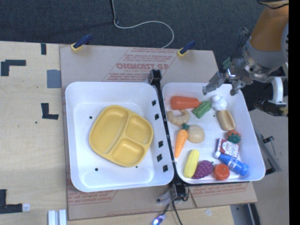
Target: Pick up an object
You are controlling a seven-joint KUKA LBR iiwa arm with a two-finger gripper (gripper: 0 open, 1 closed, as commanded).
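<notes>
Over the right bin's (255, 139) far edge, end effector (220, 86) hangs spread, gripping nothing. Toy food (194, 134) sits below, probably ready for picking.

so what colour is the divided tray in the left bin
Yellow all over; the divided tray shows clearly in the camera view.

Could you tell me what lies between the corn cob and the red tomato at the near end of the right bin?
In the camera view, a bunch of purple grapes lies between the corn cob and the red tomato, touching the corn.
</notes>
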